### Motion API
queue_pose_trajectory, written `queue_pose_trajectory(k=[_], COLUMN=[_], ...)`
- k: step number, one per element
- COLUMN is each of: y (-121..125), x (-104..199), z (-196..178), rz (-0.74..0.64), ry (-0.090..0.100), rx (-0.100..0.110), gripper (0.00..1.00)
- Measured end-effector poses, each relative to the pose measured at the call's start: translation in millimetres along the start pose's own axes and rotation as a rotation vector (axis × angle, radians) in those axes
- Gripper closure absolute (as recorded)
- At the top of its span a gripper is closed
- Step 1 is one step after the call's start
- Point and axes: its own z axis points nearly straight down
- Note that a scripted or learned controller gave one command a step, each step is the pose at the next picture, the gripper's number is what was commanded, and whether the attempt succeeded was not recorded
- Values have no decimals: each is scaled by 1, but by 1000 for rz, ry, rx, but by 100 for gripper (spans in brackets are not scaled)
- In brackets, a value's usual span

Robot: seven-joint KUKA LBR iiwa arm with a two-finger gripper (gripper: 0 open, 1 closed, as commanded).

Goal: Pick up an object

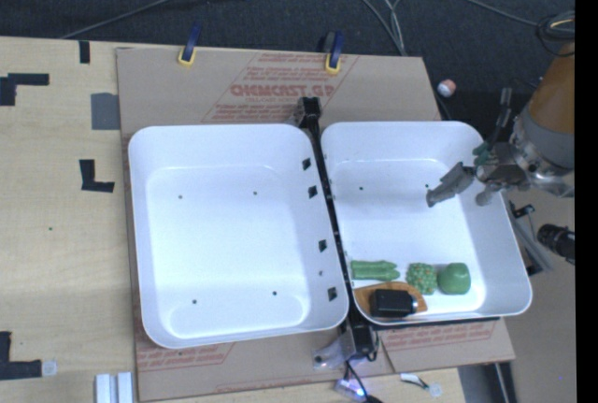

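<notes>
The two-finger grey gripper (464, 188) is being held spread apart and empty above the right white bin (411, 141); the green rounded plastic block (454, 279), green broccoli piece (421, 277) and black box (392, 303) are being crowded at the front wall, so a neighbour might be clipped

Even overhead light, soft shadows, slightly blurry, low resolution
</notes>
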Motion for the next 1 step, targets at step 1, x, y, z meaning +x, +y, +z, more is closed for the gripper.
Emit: queue_pose_trajectory(k=[1], y=[-29], x=[-7], z=[56], rz=[2], ry=[1], rx=[6], gripper=[0])
